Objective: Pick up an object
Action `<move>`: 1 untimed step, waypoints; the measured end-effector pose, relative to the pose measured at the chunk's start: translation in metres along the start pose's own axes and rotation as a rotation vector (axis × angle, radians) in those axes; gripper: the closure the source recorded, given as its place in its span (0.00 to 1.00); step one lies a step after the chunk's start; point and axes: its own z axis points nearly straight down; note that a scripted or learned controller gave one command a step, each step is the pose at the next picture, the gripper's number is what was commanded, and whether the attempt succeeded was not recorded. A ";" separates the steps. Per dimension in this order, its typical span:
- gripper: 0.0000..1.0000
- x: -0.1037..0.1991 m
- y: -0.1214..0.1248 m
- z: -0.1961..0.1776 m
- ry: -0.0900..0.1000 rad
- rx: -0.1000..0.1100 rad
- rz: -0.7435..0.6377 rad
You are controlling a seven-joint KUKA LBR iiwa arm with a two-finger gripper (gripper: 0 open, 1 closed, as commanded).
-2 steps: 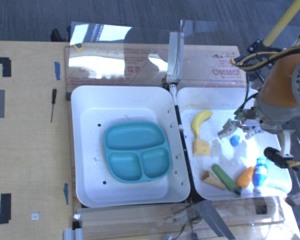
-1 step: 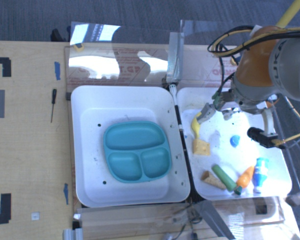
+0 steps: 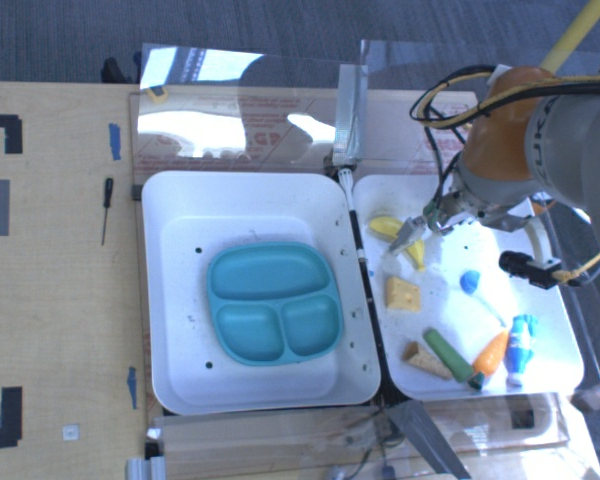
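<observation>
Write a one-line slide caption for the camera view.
Gripper over yellow banana in right bin; teal tray in left.

Yellow curved plastic banana (image 3: 385, 227), right bin.
Lies flat near the bin's upper left corner, just above a yellow cheese wedge (image 3: 402, 294).

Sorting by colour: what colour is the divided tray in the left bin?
Teal blue; the divided tray shows plainly in the camera view.

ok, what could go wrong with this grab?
1. The gripper is low over the banana, which lies near the right bin's wall; a finger may hit the wall.
2. The cheese sits close below, so it could get nudged.
</observation>
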 end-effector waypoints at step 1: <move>1.00 -0.001 0.001 -0.011 -0.002 -0.004 0.002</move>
